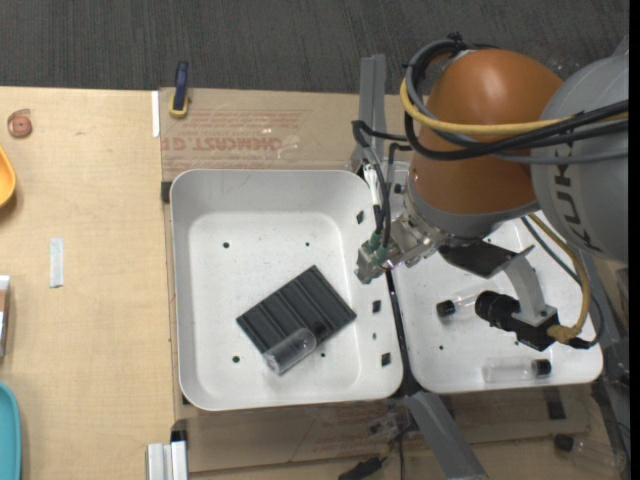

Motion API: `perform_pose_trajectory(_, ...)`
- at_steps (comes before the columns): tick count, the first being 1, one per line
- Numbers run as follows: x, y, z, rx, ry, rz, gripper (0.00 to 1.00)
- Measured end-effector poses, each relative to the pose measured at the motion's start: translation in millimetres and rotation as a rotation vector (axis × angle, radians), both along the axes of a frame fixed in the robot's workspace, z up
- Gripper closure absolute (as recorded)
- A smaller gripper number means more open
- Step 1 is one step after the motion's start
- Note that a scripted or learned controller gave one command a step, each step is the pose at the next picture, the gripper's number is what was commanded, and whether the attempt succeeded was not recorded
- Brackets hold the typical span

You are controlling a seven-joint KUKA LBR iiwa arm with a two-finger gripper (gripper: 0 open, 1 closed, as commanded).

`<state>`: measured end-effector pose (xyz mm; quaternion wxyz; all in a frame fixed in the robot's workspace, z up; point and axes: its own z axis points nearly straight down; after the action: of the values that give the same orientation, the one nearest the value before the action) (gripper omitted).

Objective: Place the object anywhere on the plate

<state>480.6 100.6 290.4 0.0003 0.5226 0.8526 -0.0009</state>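
Observation:
A dark ribbed plate (297, 308) lies at a slant in the left bin (200, 268), toward its front. A short clear vial (290, 350) rests on its side at the plate's near corner, overlapping the plate's edge. My gripper (373, 259) hangs over the seam between the two bins, to the right of the plate and above it in the view, apart from the vial. The big orange wrist band hides most of the gripper from above.
In the right bin (440, 368) lie two clear tubes with black caps, one (456, 306) near the middle and one (516, 370) by the front wall. A blue clamp (181, 88) sits on the cardboard behind the left bin. Small items lie on the wooden bench at the left.

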Motion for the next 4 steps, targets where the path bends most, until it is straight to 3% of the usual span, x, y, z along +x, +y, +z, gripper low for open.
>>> perform_pose_trajectory(1, 0, 0, 0, 0.0, 0.0, 0.0, 0.0)
perform_pose_trajectory(2, 1, -1, 8, -0.002, 0.001, -0.001, 1.0)
perform_pose_trajectory(3, 1, -1, 8, -0.002, 0.001, -0.001, 0.0)
perform_pose_trajectory(4, 2, -2, 16, -0.004, 0.003, -0.003, 1.0)
